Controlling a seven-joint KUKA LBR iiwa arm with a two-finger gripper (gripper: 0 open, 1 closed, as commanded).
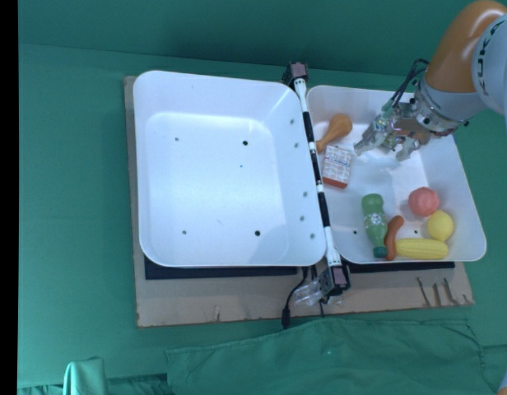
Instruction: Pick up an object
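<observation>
The right bin holds several toy foods. A tan drumstick lies at its upper left, with a small red and white box just below it. Lower down are a green bottle, an orange carrot, a yellow corn cob, a yellow lemon and a red tomato. My gripper hangs over the upper middle of this bin, right of the drumstick and above the box. Its fingers point down and left, spread apart, with nothing between them.
The left bin sits beside the right one, split from it by a black and white bar. Both rest on a cardboard sheet over green cloth. The arm comes in from the upper right.
</observation>
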